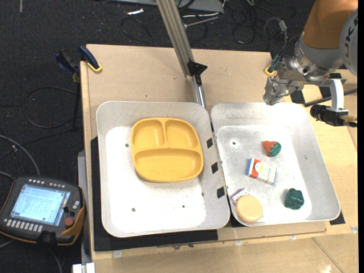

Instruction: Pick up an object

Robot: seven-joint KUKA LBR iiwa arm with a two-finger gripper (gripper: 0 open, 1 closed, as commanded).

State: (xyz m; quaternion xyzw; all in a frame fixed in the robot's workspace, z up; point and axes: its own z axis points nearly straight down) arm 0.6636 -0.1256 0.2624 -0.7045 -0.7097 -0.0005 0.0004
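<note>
Lying nearest in the right bin point(318, 152): round tan disc point(249, 208), green object point(294, 198). Resting mid-bin: small carton point(261, 170), red-and-green piece point(272, 148). Sitting in the left bin point(114, 152): yellow divided plate point(167, 149). Hovering over the far rim: gripper point(274, 93), holding nothing; fingers' spread impossible to tell.

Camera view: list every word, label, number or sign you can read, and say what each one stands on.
No text here can be read.
Small box in the right bin: red, blue and white print, too small to read.
Teach pendant at lower left: lit screen, contents blurred.
Yellow divided plate, strawberry toy, green toy and round tan item: no markings visible.
</note>
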